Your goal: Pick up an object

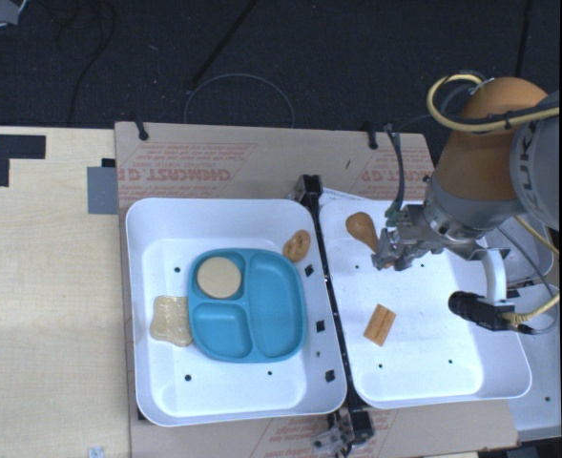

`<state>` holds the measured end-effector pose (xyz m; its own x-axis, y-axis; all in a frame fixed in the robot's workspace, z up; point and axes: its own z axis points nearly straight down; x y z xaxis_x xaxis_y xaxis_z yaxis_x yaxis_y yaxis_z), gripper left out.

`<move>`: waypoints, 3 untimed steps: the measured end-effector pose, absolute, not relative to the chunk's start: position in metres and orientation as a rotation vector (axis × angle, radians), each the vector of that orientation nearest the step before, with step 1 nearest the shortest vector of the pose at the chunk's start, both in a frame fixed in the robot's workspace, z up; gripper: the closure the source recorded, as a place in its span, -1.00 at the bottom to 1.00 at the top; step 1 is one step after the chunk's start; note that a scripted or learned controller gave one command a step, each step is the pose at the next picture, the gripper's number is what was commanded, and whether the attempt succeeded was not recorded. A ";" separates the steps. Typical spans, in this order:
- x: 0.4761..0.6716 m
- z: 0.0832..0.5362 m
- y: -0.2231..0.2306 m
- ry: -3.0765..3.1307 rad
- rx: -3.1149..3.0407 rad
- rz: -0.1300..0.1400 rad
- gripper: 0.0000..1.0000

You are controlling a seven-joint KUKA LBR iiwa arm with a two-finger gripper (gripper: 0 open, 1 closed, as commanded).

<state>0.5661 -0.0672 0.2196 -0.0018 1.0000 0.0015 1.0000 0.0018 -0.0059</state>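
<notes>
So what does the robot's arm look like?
The grey arm has a fat, rounded orange band above its wrist, with a yellowish cable looping beside it. Its dark metal two-finger gripper is small and boxy.

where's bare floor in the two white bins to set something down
Right white bin: open floor along the near edge, below the small orange block. Crowded around the gripper and brown wooden piece. Left white bin: blue divided tray fills the middle; a strip along its near edge is free.

arm (509,151) cut off at right edge, jaws' gap unreadable
</notes>
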 end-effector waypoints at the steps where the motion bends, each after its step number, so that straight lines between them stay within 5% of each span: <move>1: 0.548 0.210 -0.016 -2.220 -2.215 0.006 1.00; 3: 0.502 0.228 0.083 -2.223 -2.212 0.005 1.00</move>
